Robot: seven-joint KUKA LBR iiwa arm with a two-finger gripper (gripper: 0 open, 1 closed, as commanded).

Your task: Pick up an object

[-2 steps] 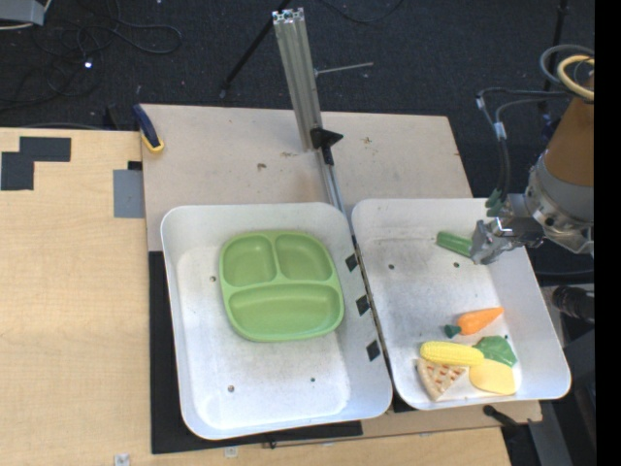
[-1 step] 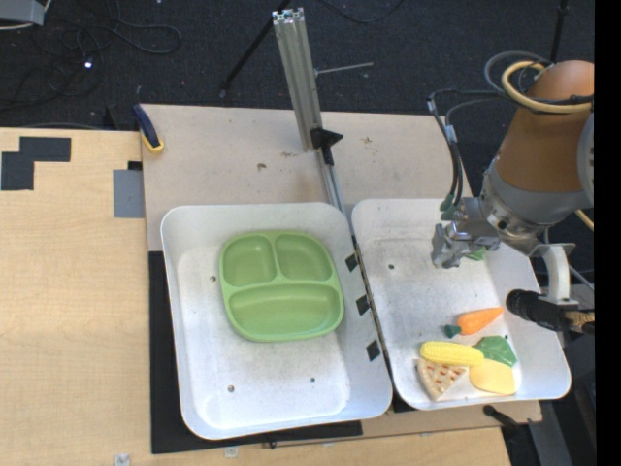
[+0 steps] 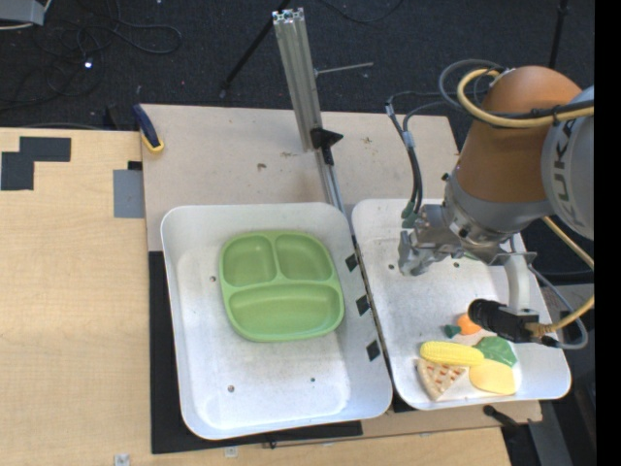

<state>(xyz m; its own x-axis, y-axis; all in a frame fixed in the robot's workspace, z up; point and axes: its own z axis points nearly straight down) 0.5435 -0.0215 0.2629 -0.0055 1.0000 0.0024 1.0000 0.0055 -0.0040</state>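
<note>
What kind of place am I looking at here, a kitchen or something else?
Most likely a robotics lab, not a kitchen. A grey and orange arm reaches over two white bins on a bench; the food looks like toys, and cables trail across the dark floor behind.

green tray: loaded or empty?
Empty: the green tray lies flat in the left bin, all three compartments bare.

A green three-compartment plastic plate (image 3: pixel 281 286) fills the left white bin's (image 3: pixel 194 386) centre, with bare floor from 3 to 9 o'clock. In the right white bin (image 3: pixel 388 318), toy food (image 3: pixel 468 362) crowds 5 o'clock; its left half is open.
</note>
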